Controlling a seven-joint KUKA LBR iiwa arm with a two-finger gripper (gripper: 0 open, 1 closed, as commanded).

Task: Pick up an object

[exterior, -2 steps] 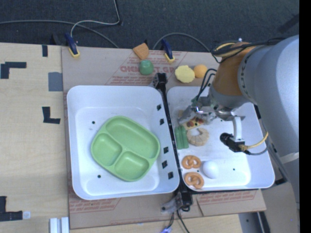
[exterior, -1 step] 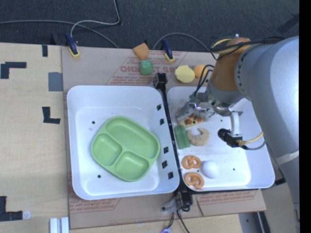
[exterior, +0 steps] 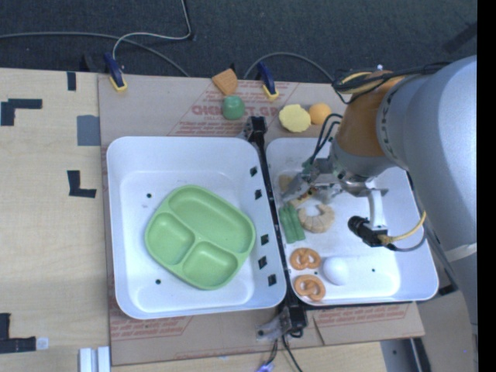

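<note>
The gripper [exterior: 304, 188], grasp state indiscernible, is hovering low over the right bin [exterior: 403, 285], reaching toward the food pieces clustered near the bagel [exterior: 317, 219] for picking.

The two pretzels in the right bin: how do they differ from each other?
The upper pretzel lies further from the bin's near wall; the lower pretzel sits right by that wall. The upper one lies above and left of the white egg; the lower one lies below and left of it. Both are orange-brown, flat and similar in size.
</note>
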